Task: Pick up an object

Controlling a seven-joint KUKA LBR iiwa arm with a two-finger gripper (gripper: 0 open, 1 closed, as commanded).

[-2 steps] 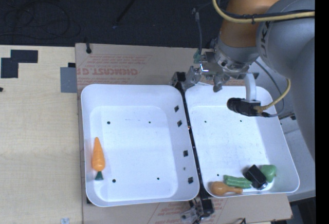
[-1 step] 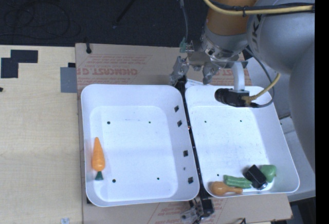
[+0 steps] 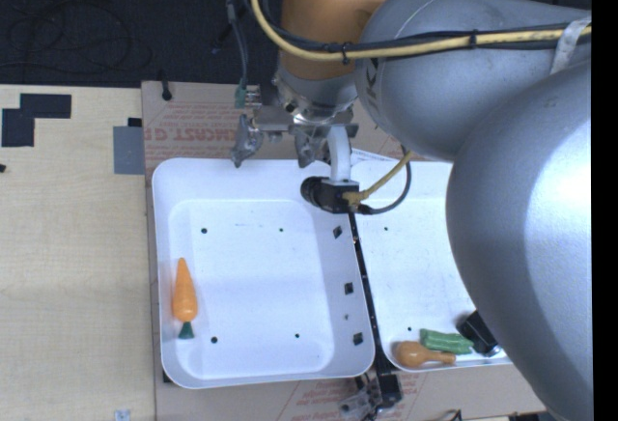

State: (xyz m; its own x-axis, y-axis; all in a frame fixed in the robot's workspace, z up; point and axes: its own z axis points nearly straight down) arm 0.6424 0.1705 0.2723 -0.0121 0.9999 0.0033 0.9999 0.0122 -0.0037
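Observation:
My gripper (image 3: 275, 151) hangs over the far rim of the left bin (image 3: 253, 173), open, with nothing between its fingers (image 3: 242, 148). An orange toy carrot (image 3: 183, 292) with a green tip lies against the left wall of that bin, well away from the gripper toward the near left. In the right bin (image 3: 415, 260), near its front edge, lie a green object (image 3: 445, 342) and a tan pear-shaped object (image 3: 421, 354). A black object (image 3: 477, 330) sits beside them, partly hidden by the arm.
The big grey arm covers most of the right bin and the upper right of the view. A black cable loop (image 3: 328, 193) hangs at the divider (image 3: 353, 274) between the bins. Light wooden bench (image 3: 68, 265) lies to the left.

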